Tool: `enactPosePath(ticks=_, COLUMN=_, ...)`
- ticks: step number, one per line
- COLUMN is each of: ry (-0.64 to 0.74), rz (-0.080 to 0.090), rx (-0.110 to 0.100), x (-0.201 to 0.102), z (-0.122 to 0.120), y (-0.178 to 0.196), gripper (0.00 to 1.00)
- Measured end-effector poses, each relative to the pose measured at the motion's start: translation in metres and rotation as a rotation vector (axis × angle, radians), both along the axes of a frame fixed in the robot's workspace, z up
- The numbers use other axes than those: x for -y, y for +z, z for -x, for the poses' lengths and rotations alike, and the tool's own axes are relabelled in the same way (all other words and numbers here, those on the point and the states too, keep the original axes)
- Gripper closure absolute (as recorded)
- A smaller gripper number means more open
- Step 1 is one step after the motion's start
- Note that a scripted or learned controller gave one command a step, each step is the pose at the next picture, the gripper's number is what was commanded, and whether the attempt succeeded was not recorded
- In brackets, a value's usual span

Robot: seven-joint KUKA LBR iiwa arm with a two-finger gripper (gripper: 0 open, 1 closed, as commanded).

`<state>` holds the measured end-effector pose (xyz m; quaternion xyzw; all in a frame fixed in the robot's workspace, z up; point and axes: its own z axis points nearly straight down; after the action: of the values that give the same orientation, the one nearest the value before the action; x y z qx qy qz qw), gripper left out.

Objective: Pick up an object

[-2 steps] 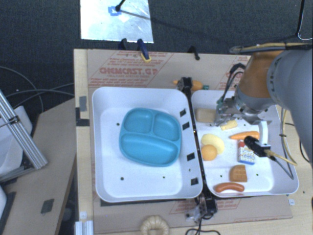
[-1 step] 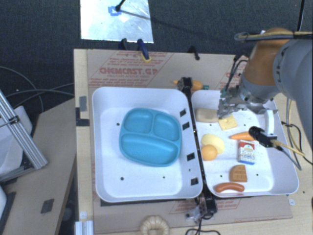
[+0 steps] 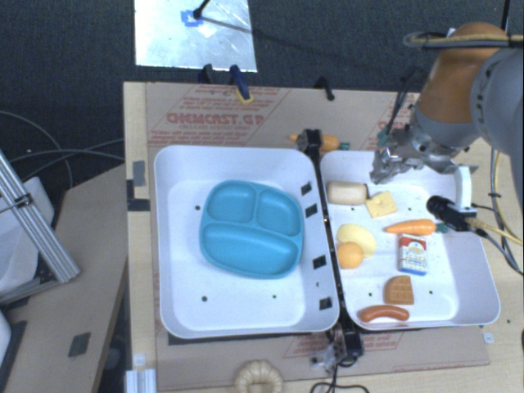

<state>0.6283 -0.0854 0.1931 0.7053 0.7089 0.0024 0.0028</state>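
Arm poised over the right bin's far corner, nothing in its grasp as far as the view shows.

The two white bins sit side by side: the left bin (image 3: 176, 244) holds a blue divided plate (image 3: 250, 228), the right bin (image 3: 471, 281) a scatter of toy food. The gripper (image 3: 385, 169) hangs above the far left part of the right bin; whether it is spread or closed I cannot tell. Nearest to it are the pale bread roll (image 3: 346, 192) and the cheese wedge (image 3: 381, 204), both just below it, slightly toward the camera. The risk, as I judge it: the two lie close together, so a descent between them could nudge both and catch neither, or pin one against the bin wall.
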Motion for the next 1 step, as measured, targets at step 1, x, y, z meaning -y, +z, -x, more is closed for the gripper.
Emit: enactPosePath(ticks=1, ry=0.0, rz=0.0, rx=-0.001, x=-0.0001, z=-0.0015, y=0.034, gripper=1.0)
